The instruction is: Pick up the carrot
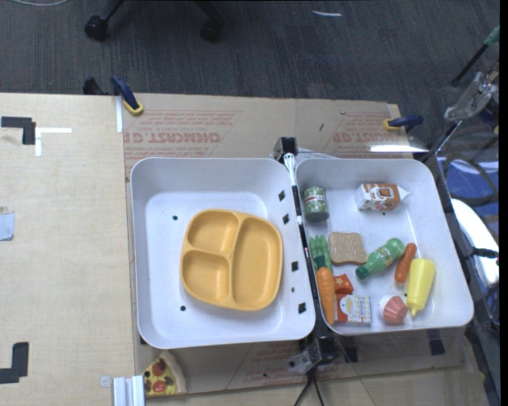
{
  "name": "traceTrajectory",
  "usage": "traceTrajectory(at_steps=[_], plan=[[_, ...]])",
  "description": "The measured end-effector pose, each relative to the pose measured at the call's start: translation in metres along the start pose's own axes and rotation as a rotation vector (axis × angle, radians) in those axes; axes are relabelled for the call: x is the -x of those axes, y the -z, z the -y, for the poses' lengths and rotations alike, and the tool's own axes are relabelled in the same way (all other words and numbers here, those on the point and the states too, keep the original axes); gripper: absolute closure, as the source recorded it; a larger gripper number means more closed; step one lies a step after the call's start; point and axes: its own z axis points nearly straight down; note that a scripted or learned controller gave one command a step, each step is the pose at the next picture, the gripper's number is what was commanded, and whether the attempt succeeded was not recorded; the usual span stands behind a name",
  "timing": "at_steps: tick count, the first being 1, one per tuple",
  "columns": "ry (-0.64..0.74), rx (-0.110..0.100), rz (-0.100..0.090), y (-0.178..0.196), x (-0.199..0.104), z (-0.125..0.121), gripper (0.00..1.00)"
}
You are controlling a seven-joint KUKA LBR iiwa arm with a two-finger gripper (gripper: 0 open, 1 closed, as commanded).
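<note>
Against the right bin's (444,238) left wall, near its front corner, lies the carrot (325,290), green top rearward, ungrasped. Approach pending; gripper state cannot be told. Next: descend over the carrot's midsection.

Dark carpet floor (262,47); chair base (151,20) at top; pale wooden bench (55,238).

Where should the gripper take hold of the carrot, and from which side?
Probably at mid-body of the carrot, from above, fingers closing across its narrow width. It lies flat and lengthwise against the right bin's left wall, with a red carton on its other side, so space is tight.
</note>
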Motion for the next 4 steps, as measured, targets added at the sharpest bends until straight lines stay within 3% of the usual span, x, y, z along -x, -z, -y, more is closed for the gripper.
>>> traceTrajectory(at_steps=[1, 2, 3, 4], plan=[[-0.075, -0.001, 0.001, 0.025, -0.006, -0.053, 0.00], [-0.017, -0.003, 0.000, -0.102, -0.107, -0.023, 0.00], [-0.036, 0.001, -0.001, -0.018, -0.124, -0.034, 0.00], [-0.173, -0.003, 0.002, -0.052, -0.171, -0.003, 0.00]])
